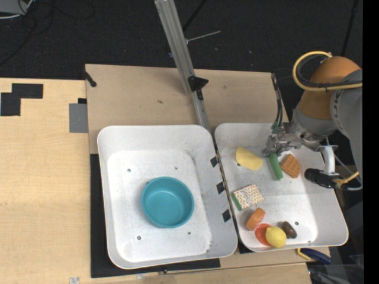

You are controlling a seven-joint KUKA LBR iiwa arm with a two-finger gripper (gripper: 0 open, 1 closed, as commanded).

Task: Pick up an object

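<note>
Where fingers blur, state unclear: pincer above green stick, right bin.

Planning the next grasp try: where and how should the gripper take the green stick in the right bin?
Grip the green stick across its narrow width near mid-length, coming straight down. It lies flat and runs lengthwise away from the camera, close beside the orange waffle piece, so the fingers should likely straddle its long sides.
</note>
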